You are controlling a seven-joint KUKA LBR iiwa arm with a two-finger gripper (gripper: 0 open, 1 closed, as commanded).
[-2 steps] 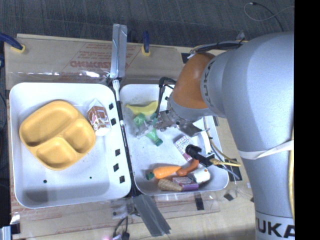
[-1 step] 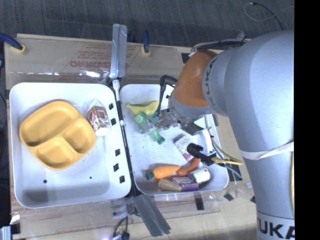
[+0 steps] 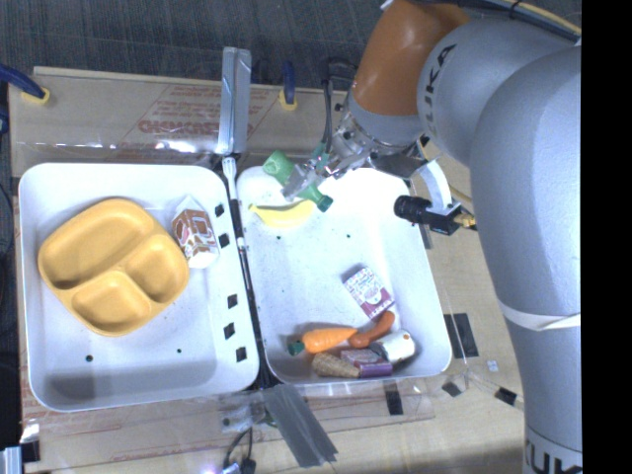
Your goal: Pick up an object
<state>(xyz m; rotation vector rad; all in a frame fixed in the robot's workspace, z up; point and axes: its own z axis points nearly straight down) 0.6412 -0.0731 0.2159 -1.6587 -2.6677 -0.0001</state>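
Note:
My gripper (image 3: 308,178) reaches down over the far left corner of the right bin (image 3: 420,265), below the orange wrist band. Right at its tip lie a green piece (image 3: 277,165), a second green piece (image 3: 321,203), a white round thing (image 3: 256,182) and a yellow banana-shaped toy (image 3: 281,216). The gripper's tip is among these things, and whether it has any of them is hidden. At the near end of the same bin are an orange carrot (image 3: 327,340), a red sausage shape (image 3: 375,329), a white cylinder (image 3: 399,347) and a purple-and-white packet (image 3: 367,289).
The left bin (image 3: 59,363) holds a yellow divided plate (image 3: 111,263) and a small brown-and-white packet (image 3: 195,233) by its right wall. A black-marked divider (image 3: 237,284) separates the bins. The arm's grey body (image 3: 523,215) covers the right side.

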